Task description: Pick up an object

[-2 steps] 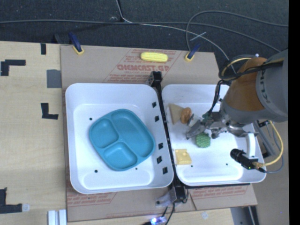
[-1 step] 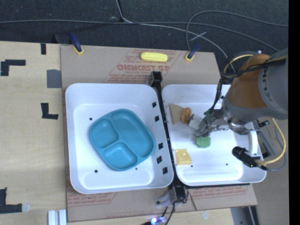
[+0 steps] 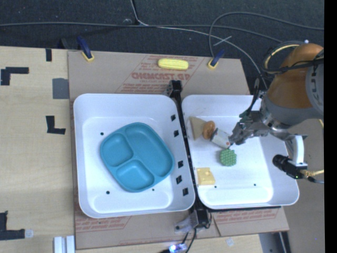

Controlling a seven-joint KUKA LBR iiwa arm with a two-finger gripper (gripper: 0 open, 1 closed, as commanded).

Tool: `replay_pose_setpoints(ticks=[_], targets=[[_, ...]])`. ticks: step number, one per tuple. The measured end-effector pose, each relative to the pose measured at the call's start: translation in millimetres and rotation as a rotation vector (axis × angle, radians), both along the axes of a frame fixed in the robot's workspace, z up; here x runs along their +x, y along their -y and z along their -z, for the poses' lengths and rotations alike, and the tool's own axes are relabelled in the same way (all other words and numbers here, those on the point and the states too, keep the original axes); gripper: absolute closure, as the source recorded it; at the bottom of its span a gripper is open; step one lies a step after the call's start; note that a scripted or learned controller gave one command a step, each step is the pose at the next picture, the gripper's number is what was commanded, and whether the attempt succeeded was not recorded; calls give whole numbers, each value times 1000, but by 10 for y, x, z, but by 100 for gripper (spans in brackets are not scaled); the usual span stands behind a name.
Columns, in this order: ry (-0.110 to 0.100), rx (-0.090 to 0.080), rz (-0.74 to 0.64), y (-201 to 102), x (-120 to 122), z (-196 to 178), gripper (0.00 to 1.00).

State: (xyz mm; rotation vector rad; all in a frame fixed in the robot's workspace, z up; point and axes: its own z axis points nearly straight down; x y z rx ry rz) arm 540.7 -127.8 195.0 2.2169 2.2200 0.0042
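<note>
Red "CHEMCAST" lettering (image 3: 152, 77) marks the cardboard (tool (image 3: 235, 137) grip state unclear).

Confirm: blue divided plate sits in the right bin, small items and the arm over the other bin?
Not quite. The camera view shows the blue divided plate in the left bin, not the right. The small items, such as the green piece and yellow block, and the arm are over the right bin.
</note>
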Motion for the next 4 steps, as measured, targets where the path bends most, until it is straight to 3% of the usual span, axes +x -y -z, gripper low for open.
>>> replay_pose_setpoints(ticks=[1, 4], targets=[[-2, 0, 0, -1, 9, -312, 100], [-7, 2, -6, -1741, 105, -241, 100]])
